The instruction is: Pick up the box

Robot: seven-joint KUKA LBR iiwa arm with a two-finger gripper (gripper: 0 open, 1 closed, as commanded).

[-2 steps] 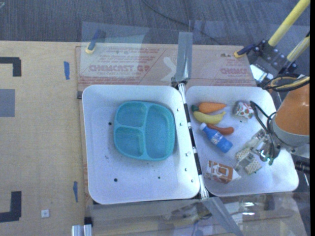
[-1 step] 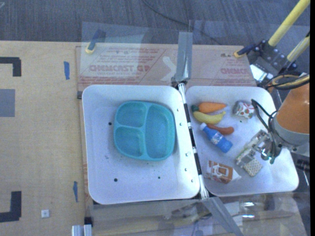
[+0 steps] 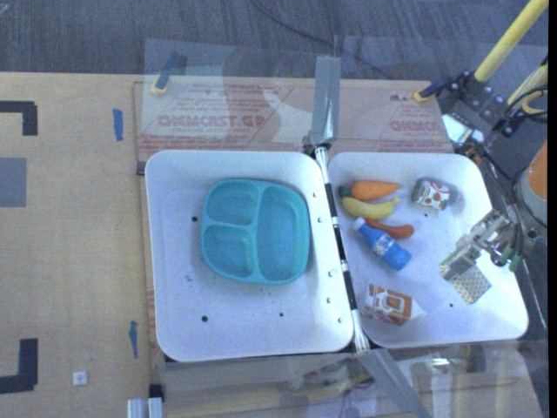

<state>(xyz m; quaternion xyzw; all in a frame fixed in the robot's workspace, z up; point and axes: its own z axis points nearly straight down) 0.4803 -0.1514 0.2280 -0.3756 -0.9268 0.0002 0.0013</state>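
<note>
The left bin [image 3: 174, 320] holds a blue divided plate [image 3: 257, 231] near its middle, and nothing there matters to the job. Across the ridge where the two bins meet, the right bin [image 3: 513, 320] carries everything else, so I'll place things from the blue bottle [image 3: 383, 244] lying slantwise near that bin's middle. Just above the bottle sit a banana [image 3: 370, 205] and a carrot [image 3: 376, 188], with a second orange piece [image 3: 399, 230] touching the bottle's upper side. Below the bottle, close to the bin's near wall, lies the box [image 3: 388, 305], a small orange and white carton tipped a little on its side and standing clear of its neighbours. Up and to the right of the bottle is a small crumpled packet [image 3: 432, 195]. Well to the right of the bottle hangs the gripper [image 3: 470, 268], low over the bin floor, and from here it looks as though nothing is between its fingers; how wide they stand I cannot tell. The arm comes in from the right with the wrist angled down and leftward, tip pointing roughly toward the bottle's lower right. To do this well, I'd say the tip should travel left and toward the near wall until it sits squarely over the box, turn so the fingers span the narrow sides, and come down without nudging the box into the wall.
</note>
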